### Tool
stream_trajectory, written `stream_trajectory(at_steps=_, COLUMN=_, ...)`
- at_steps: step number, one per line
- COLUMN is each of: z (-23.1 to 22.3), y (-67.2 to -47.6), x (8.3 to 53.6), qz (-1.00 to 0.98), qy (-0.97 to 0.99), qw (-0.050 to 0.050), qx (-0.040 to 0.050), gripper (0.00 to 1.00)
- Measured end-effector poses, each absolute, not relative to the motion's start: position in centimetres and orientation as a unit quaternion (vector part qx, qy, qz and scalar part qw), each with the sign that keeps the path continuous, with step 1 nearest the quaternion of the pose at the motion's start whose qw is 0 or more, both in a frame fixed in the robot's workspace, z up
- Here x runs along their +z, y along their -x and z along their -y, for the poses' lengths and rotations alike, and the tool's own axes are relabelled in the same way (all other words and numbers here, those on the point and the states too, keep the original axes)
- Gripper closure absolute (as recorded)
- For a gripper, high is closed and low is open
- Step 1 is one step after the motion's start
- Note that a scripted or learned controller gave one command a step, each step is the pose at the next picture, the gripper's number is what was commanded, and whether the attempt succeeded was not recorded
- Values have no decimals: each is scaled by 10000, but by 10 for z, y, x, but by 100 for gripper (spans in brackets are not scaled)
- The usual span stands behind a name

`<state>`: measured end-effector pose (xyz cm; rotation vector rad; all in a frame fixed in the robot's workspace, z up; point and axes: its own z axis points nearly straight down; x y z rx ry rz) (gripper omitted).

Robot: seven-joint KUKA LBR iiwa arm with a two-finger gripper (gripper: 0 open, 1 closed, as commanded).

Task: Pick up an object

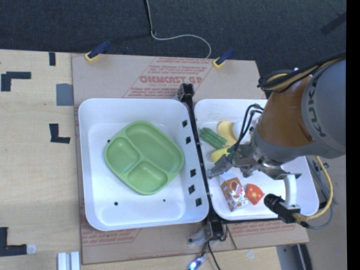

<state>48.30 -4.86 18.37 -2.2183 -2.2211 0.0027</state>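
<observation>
The gripper [223, 163], finger state indeterminate, hangs low over the right bin [256, 107] beside the yellow-green toys [220, 139], positioned for grasping.

dark carpet [67, 10] | wooden bench [34, 167] | cardboard sheet [163, 77] | white cable [169, 35]

Pale green divided tray [144, 157] in the white left bin [93, 151]. White right bin [312, 190] carries a yellow piece [226, 129], a dark green piece [212, 137], a red-and-white packet [232, 193] and a red-orange round thing [254, 193]. Arm [298, 117] grey, orange band. Blue-and-yellow clamps [98, 50] on brown cardboard [163, 75] with red print.
</observation>
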Motion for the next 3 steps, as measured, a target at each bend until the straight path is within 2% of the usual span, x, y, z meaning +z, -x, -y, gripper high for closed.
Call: stream_trajectory(at_steps=3, z=49, y=-483, x=184, qz=7073, qy=7069, qw=11, qx=9, gripper=0)
